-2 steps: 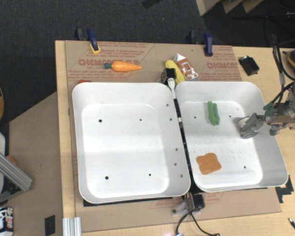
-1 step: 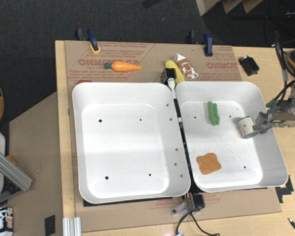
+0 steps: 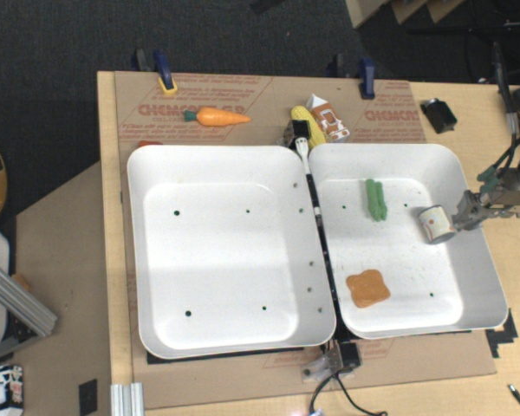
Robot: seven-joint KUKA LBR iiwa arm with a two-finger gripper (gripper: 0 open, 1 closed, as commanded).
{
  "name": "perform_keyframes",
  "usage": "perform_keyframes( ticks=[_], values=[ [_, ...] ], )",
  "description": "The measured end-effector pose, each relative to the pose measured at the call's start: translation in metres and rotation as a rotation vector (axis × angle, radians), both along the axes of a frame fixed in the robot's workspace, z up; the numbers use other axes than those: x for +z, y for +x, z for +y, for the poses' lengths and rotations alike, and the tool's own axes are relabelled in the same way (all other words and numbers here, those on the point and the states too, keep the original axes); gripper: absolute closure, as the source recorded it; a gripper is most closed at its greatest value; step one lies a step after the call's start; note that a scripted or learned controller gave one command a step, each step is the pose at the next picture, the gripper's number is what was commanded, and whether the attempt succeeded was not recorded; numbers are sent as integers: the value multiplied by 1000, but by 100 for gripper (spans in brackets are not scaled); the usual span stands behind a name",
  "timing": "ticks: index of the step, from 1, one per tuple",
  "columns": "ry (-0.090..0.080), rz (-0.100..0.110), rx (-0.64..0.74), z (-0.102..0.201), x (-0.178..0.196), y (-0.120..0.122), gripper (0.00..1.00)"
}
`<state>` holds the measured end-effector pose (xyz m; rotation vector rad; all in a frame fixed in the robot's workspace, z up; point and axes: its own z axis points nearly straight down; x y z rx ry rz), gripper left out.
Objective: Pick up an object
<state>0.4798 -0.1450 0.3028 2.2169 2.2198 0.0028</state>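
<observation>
Two white bins sit side by side on the brown bench (image 3: 113,232) in front of you. Start at the left. You see the left bin (image 3: 156,180) with only small dark dots on its floor.

Look behind that bin, on the cardboard. You find a toy carrot (image 3: 217,118) lying flat, its pointy end to the right. A blue and yellow clamp (image 3: 165,74) grips the back edge of the board near it.

Move right, to where the two bins meet. You see a yellow toy, maybe a banana (image 3: 304,121), and a small red and white packet (image 3: 330,122) just beside it. They rest behind the bins, touching the rims. A second blue clamp (image 3: 367,78) stands further back.

Now look into the right bin (image 3: 477,302). You see a green toy, long and thin like a bean pod (image 3: 376,199), lying near the back of the bin. An orange-brown flat piece, a bit like toast (image 3: 367,288), lies near the front. These two are well apart.

Next comes a small pale block or cup (image 3: 433,224) at the right side of this bin. The gripper (image 3: 458,217) reaches in from the right and its tip is right against that pale thing. You cannot tell from here if it is grasping the thing or only touching it.

A small black block (image 3: 438,114) lies on the bench behind the right bin.
</observation>
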Motion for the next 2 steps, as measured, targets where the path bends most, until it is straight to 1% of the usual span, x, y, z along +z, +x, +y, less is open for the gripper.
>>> perform_keyframes(
  ticks=[1,2],
  values=[
    [0,-18,6,50,162,1,100],
    [0,-8,2,66,238,4,100]
  ],
)
